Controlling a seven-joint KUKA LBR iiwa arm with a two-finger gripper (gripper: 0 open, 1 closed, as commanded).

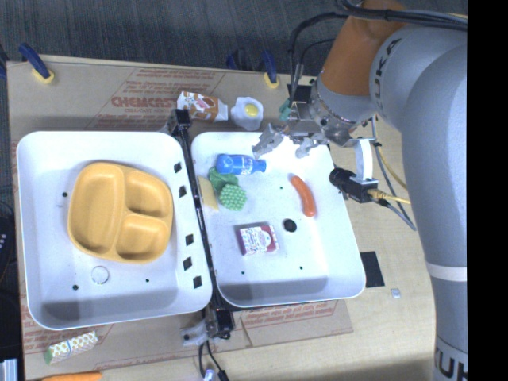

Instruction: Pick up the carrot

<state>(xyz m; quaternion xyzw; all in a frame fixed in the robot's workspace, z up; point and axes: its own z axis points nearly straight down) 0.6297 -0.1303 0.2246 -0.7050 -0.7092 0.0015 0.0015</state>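
Note:
The carrot (303,194) is a short orange-red stick lying in the right bin (341,260), near its right wall. My gripper (286,144) hangs over the bin's back edge, above and slightly left of the carrot and apart from it. Its fingers are spread open, and nothing sits between them. One fingertip (265,142) points toward a blue bottle (238,163).
The right bin also holds a green knobbly item (231,194), a yellow piece (208,190) and a maroon packet (255,239). The left bin (32,236) carries a yellow divided tray (121,210). Behind the bins lie a small carton (198,105) and a yellow-white item (248,112).

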